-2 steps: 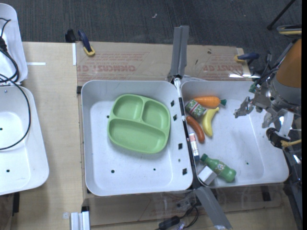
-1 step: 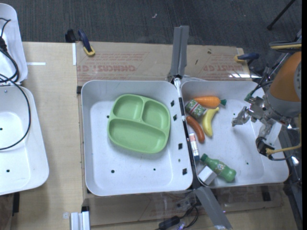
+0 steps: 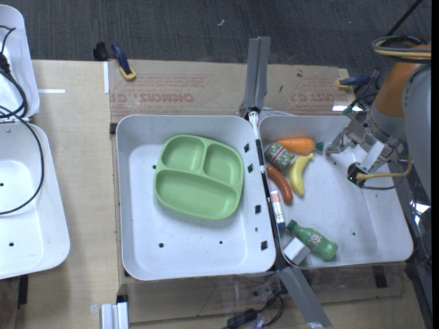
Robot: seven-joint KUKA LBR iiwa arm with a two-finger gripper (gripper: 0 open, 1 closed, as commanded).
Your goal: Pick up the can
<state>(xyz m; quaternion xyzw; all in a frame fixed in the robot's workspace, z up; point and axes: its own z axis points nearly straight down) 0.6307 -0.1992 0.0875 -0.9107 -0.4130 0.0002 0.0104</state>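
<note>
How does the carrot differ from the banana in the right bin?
The carrot is orange and lies almost level across the view; the banana is yellow, curved, and runs more up and down. The carrot lies farther from the camera than the banana. Both lie beside the can.

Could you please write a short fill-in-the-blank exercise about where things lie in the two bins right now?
1. The green divided plate lies in the ____ bin.
2. The can lies between the carrot above it and the ____ beside it.
3. The green bottle lies near the right bin's ____ edge.
4. The end effector hovers to the ____ of the can.

Missing words: left; banana; front; right
</note>
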